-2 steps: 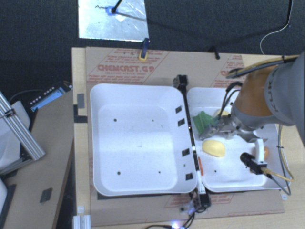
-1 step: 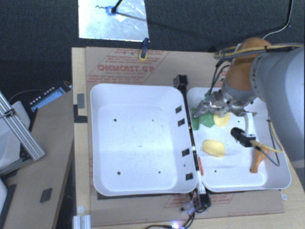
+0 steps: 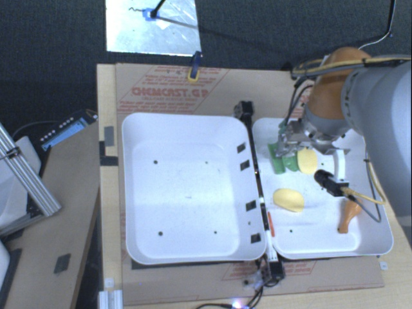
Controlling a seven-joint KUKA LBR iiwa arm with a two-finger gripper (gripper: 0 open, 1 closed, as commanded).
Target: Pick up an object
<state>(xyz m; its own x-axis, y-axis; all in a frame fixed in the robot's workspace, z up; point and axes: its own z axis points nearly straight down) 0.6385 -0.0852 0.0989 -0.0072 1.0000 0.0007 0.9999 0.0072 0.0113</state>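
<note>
The right bin [image 3: 325, 246] holds a green block [image 3: 279, 164] at its left wall, with a pale yellow rounded piece [image 3: 308, 161] touching it on the right. A yellow lemon-like object [image 3: 289, 200] lies alone near the bin's middle. An orange-brown pear-shaped item [image 3: 348, 217] rests by the right wall. My gripper [image 3: 288, 145] hangs low over the top end of the green block, its tip hidden by the wrist body and cables. Nothing is visibly lifted.
The left bin [image 3: 187, 172] sits beside it, with black clips [image 3: 246, 166] along the shared divider. Both bins rest on a cardboard sheet [image 3: 170, 89]. A silver plate [image 3: 151, 18] lies behind, and a metal frame [image 3: 26, 179] stands at far left.
</note>
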